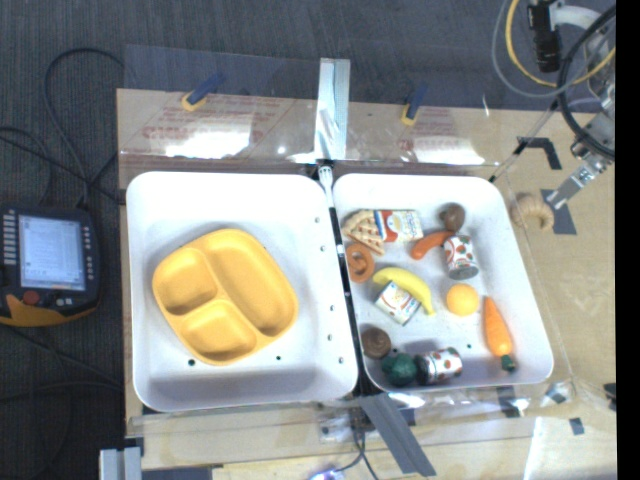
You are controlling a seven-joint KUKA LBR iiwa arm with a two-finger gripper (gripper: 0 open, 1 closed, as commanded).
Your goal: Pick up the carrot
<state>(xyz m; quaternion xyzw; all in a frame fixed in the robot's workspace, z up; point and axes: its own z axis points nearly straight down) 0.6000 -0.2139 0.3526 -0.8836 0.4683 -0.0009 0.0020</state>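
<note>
The carrot [497,332] is orange with a green stub at its near end. It lies lengthwise along the right wall of the right bin [520,268], close to the front corner, just right of a small orange fruit [461,299]. My gripper [573,180] is at the upper right, outside the bin and past its far right corner, well away from the carrot. Nothing shows in its grasp.
The right bin also holds a banana [410,283], a waffle [362,230], a red sausage-like piece [432,243], small cans [460,256], a carton [398,303] and dark round items near the front. The left bin [150,198] holds a yellow divided plate [223,295]. Cables hang at top right.
</note>
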